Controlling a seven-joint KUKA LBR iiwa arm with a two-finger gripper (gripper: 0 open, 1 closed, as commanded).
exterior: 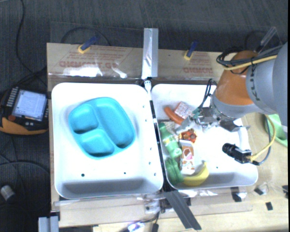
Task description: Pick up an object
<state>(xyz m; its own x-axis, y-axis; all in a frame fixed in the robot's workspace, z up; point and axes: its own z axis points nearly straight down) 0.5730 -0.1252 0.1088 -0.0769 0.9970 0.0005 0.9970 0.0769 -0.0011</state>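
The gripper point(197, 117) is lowered into the right bin point(227, 175); its opening cannot be told. Just below-left of it lies a small packet point(188, 136), judged light, crinkly and slippery, best pinched across its 2 long edges.

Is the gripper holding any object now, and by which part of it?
It cannot be told: the gripper is low among the items in the right bin, fingertips unclear.

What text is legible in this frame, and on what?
Nothing reads cleanly.
Red lettering on the cardboard sheet behind the bins: mirrored or upside down, too blurred to read.
Handheld pendant left of the bench: lit screen, contents too small.
Small carton and snack packets in the right bin: printing visible, illegible.
Blue tray in the left bin: no marking.
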